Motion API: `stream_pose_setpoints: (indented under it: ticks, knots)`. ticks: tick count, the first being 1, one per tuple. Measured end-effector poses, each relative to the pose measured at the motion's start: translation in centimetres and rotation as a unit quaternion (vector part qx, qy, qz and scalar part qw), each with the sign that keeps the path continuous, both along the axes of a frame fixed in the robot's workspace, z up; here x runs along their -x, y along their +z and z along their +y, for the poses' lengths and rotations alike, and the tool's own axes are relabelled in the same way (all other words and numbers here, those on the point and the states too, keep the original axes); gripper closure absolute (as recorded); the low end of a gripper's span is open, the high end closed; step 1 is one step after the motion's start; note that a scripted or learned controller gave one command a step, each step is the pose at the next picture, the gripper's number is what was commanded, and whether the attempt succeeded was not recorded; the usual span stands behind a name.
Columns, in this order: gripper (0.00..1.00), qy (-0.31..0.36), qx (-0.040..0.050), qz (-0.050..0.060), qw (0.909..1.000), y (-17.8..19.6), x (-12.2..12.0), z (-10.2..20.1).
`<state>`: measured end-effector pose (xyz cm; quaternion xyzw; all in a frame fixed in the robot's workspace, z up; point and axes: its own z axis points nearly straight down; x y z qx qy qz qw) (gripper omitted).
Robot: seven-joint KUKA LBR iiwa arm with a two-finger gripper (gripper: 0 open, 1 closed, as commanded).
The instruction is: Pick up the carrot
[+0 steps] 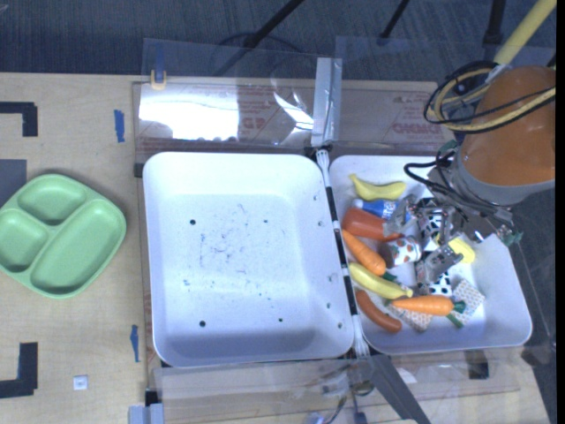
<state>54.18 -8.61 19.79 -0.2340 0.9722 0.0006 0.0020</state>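
Pale wood bench (79, 104) under you carries two shallow white bins; the left bin (238, 254) has a smooth, faintly scuffed floor. In the right bin (508, 312) your carrot (425, 306) lies near the front, a tapered orange cone with its long axis left-right and green top pointing right. Yellow bananas (378, 281), a sausage (377, 312) and other orange pieces crowd it. Your gripper (441, 232) hangs over that clutter; you cannot tell its finger state. A green divided plate (57, 234) sits far left.

Glossy plastic carrot (426, 306), smooth
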Motion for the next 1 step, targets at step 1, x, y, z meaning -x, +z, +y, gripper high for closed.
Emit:
stream_pose_setpoints:
  ticks: [1]
  knots:
    - [0.0,0.061,0.0009,-0.002,0.9981,14.14,5.2,-1.36]
